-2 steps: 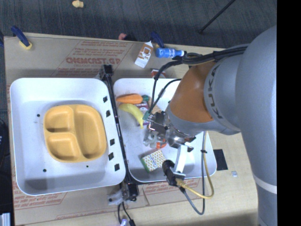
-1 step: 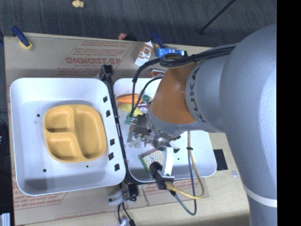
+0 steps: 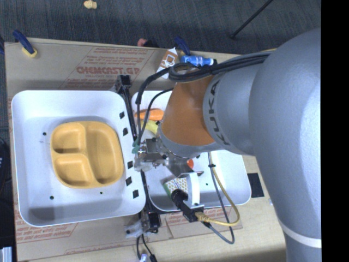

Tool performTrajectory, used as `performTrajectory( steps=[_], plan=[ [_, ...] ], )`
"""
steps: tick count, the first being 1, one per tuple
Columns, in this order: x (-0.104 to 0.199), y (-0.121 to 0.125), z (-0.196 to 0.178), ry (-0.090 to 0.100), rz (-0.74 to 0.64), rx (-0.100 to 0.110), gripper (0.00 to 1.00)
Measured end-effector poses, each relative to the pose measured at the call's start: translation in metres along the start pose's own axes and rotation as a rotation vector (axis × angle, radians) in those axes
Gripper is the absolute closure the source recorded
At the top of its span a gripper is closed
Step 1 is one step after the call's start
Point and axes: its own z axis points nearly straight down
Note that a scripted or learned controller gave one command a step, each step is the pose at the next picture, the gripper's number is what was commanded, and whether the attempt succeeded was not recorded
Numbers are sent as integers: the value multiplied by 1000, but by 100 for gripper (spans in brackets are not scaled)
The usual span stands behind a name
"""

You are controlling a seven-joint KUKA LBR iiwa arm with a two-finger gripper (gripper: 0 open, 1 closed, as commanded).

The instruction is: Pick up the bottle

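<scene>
Grey KUKA arm (image 3: 262, 108) with orange band fills the right, reaching down over the right bin (image 3: 240, 192); gripper (image 3: 163, 160) near its left wall, state cannot be told. Left bin (image 3: 27, 146) holds a yellow divided tray (image 3: 87, 153). Bottle not identifiable; an orange item (image 3: 150, 114) peeks beside the wrist.

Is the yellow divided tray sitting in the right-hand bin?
No, the yellow divided tray lies in the left bin, while the arm hangs over the right bin.
</scene>
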Motion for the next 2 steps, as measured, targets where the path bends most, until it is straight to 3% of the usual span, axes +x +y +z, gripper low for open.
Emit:
performTrajectory(
  steps=[1,2],
  plan=[
    [16,0,0,-2,-461,0,100],
    [-33,1,-136,-6,-655,-9,100]
  ],
)
